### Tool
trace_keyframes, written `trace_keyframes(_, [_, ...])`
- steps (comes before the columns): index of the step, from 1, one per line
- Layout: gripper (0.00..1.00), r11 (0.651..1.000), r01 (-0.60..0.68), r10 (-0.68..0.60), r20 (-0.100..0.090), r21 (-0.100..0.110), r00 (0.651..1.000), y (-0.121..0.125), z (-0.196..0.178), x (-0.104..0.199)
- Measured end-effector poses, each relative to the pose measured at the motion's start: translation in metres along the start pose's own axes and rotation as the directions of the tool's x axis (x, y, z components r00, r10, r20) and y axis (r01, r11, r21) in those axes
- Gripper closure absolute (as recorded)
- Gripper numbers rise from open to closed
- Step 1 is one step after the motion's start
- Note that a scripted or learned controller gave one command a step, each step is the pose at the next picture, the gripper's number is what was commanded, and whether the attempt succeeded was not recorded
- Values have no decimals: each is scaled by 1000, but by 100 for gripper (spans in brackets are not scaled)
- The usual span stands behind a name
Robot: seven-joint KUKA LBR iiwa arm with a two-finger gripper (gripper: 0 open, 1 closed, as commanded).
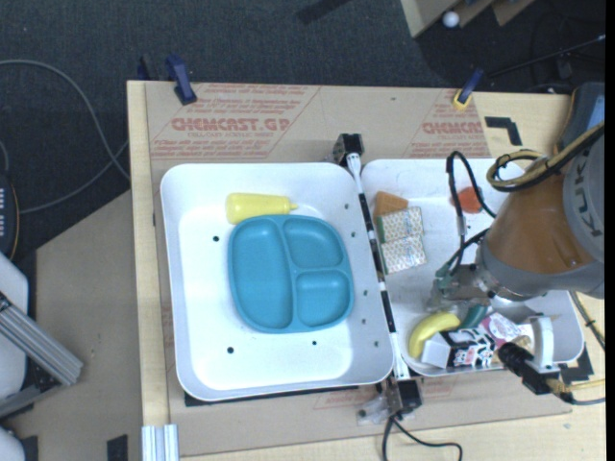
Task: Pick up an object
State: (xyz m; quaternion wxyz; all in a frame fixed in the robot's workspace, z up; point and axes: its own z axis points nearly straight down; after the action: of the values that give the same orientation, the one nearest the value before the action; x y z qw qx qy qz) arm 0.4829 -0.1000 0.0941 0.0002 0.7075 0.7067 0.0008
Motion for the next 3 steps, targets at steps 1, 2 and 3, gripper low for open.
trace_keyframes(1, [100, 1000, 0, 0, 2, -1, 1000, 35, -83, -66])
trace_keyframes(2, [100, 1000, 2, -2, 2, -1, 1000, 56, -131, -62])
trace_keyframes(3, [0, 1000, 2, -2, 2, 0, 1000, 56, -131, -62])
